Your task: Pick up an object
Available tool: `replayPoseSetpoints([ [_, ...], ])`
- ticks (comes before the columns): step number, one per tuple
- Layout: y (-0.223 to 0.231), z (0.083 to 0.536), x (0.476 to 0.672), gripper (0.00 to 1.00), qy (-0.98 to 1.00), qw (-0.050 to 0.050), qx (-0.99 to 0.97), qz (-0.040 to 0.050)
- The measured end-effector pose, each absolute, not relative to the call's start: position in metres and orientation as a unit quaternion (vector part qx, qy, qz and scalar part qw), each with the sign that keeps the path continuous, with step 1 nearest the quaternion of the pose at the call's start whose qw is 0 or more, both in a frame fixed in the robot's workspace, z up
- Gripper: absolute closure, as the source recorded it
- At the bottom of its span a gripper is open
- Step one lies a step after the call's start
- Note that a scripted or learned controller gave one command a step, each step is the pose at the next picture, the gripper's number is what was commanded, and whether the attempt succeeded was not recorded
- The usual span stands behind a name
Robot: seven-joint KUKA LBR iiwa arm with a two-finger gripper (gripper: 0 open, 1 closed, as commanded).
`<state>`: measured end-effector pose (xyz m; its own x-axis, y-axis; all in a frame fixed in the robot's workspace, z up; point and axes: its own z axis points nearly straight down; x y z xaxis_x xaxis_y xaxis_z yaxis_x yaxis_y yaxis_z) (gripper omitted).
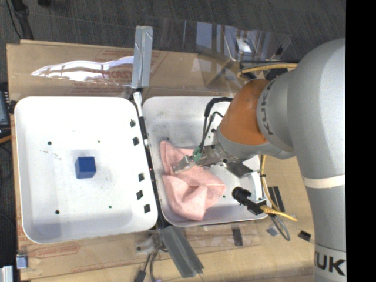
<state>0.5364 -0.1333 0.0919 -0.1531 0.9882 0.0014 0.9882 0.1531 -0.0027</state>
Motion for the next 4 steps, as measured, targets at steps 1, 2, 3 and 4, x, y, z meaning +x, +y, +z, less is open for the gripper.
replayPoseSetpoints([
  [1,-0.137,0.092,0.596,0.00,-0.713,0.001,-0.701,0.0003],
  [2,-0.099,0.103,0.588,0.00,-0.687,0.003,-0.727,0.0016],
  [3,-0.168,0.093,0.568,0.00,-0.729,0.001,-0.684,0.0005],
  [4,-0.119,0.092,0.610,0.00,-0.730,0.001,-0.684,0.0004],
])
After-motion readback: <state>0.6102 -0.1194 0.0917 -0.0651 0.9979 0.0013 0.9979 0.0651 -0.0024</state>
